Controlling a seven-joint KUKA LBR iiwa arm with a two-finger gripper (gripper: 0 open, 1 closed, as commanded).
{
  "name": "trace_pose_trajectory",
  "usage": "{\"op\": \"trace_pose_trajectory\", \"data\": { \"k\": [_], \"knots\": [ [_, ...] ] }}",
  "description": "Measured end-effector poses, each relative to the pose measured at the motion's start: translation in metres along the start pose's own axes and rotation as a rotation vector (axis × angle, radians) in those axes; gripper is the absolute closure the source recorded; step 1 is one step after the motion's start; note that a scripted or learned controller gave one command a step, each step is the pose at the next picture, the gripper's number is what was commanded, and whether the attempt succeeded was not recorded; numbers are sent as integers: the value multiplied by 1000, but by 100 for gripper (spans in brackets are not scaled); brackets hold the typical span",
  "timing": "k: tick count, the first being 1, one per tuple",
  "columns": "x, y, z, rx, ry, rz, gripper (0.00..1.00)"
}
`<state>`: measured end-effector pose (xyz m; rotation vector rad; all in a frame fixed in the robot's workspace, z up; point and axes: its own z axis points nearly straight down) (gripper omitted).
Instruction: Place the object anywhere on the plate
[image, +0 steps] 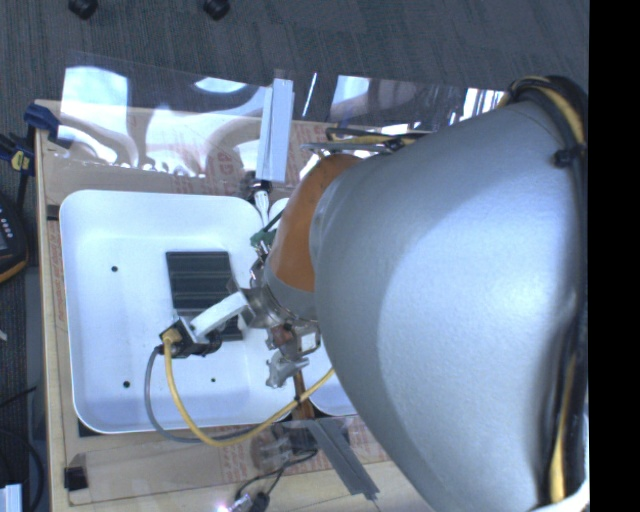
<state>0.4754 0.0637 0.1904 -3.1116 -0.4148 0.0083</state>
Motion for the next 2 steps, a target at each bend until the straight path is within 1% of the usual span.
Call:
{"op": "trace_pose_trajectory", "data": {
  "k": [1, 2],
  "knots": [
    [0, -1, -9, 3, -3, -6, 100],
    [10, -39, 101, 0, -1, 17, 100]
  ]
}}
